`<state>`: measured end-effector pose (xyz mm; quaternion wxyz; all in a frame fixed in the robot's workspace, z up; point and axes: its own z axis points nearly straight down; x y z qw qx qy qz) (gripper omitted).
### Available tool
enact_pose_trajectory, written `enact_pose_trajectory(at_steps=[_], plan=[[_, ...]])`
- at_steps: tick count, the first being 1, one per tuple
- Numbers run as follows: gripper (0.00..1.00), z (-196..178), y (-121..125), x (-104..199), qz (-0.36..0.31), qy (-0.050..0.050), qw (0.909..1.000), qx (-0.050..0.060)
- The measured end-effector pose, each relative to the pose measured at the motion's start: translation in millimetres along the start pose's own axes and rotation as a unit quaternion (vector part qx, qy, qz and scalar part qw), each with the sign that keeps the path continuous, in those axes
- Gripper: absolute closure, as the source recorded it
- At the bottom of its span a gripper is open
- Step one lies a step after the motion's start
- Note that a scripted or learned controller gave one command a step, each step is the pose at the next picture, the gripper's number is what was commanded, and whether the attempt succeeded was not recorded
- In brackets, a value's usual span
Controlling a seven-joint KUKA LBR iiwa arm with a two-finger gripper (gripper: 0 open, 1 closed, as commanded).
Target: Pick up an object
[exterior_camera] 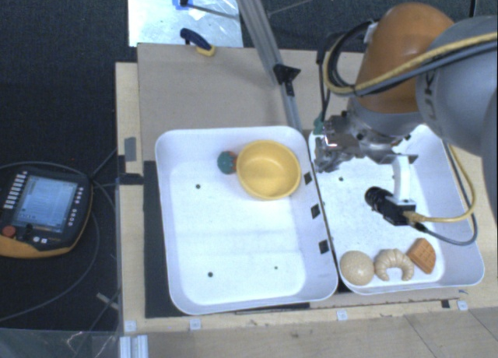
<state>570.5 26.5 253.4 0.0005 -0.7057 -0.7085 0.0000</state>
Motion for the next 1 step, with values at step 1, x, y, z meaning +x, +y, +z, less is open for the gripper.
enact_pose_trajectory(at_steps=[1], plan=[[1.0,-0.5,0.3,51.3,0.0,0.0,1.0,-0.001]])
